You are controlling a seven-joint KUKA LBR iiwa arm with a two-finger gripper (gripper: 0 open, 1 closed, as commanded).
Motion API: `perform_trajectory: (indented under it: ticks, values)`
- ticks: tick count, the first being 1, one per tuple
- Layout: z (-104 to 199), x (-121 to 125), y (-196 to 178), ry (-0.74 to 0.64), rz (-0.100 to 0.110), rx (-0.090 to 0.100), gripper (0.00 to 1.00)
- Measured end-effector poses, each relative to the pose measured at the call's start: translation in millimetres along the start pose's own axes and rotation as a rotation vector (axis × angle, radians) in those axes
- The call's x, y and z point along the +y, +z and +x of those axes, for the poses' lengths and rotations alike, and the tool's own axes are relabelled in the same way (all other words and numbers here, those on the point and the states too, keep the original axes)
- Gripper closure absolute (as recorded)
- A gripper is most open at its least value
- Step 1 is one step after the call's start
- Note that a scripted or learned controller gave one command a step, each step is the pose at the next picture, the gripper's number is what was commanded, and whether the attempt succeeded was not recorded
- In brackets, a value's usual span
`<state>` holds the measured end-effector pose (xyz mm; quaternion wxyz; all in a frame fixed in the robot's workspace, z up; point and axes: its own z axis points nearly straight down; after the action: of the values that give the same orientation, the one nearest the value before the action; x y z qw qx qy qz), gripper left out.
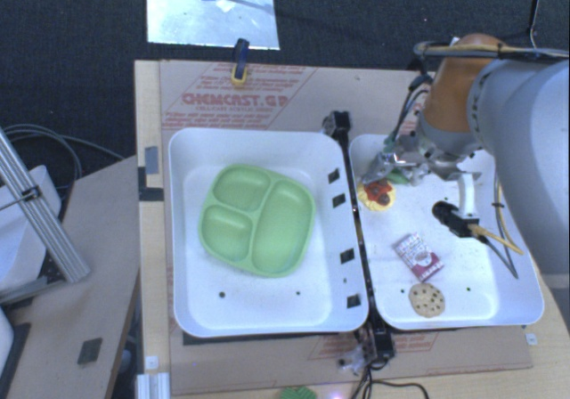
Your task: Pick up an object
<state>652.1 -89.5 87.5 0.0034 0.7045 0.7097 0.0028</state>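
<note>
**A:** Where's the pick candidate?

**B:** The item nearest the tool is a small round yellow-and-red object (378,195). It lies flat on the floor of the right bin (499,313), in the far left corner by the wall shared with the other bin.

**A:** Gripper?

**B:** The gripper (393,166) is low over that same corner, just behind the object in view. Contact can't be judged from this angle. Spread or closed, can't tell either, since the tip is a blur of metal and cables.

**A:** What else is in that bin?

**B:** A pink-and-red packet (417,255) lies flat mid-bin, skewed to the walls. A round cookie (427,300) with dark chips sits near the front wall, close to the packet but not touching it. Both are apart from the gripper.

**A:** Left bin?

**B:** The left bin (191,317) holds one pale green divided plate (257,221) with three compartments. It lies flat, roughly centred and rotated against the walls.

**A:** Arm, base?

**B:** The grey arm (525,139) enters from the right, with its orange band (454,77) above the wrist. The bins sit on a cardboard sheet (258,94) with red lettering.
</note>
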Motion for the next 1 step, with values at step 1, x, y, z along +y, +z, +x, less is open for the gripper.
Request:
perform_trajectory:
  ticks: [1]
  values:
    - [-0.3,1.2,-14.1,0.0,-0.008,0.001,1.0]
